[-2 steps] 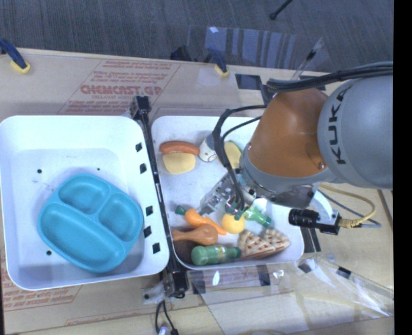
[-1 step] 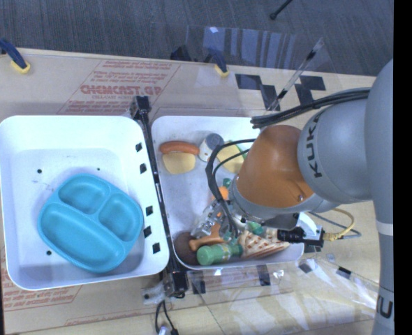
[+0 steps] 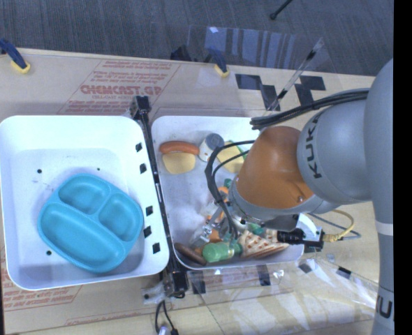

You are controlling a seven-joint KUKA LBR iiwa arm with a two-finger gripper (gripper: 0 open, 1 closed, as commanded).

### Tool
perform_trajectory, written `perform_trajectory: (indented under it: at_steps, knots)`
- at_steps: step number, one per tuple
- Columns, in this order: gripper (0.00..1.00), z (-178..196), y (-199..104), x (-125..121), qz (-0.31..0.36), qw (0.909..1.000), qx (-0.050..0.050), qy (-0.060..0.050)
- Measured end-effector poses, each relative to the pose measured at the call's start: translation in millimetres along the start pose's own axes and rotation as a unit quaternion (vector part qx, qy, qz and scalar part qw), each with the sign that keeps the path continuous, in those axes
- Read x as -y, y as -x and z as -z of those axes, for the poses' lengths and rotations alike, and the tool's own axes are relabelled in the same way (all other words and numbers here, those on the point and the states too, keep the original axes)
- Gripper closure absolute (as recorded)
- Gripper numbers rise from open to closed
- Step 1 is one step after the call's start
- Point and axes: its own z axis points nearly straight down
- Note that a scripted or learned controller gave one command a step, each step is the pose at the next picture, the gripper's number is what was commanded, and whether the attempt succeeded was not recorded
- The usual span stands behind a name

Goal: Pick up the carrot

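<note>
Over the right bin (image 3: 192, 128) we've got the gripper (image 3: 223, 222) down among the toys; finger state unreadable. Carrot (image 3: 226, 188) shows as an orange sliver just beside the wrist.

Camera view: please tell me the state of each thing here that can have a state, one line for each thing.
Blue divided plate: lies flat in the left bin, its compartments hold nothing.
Hot dog: lies loose at the far end of the right bin.
Green toy: lies loose at the near end of the right bin.
Gripper: hidden under the orange wrist, low over the right bin.
</note>
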Motion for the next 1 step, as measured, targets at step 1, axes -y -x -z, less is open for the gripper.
perform_trajectory:
  at_steps: [1]
  knots:
    - [1.00,10.1,0.9,-1.4,0.006,1.0000,0.000,0.000]
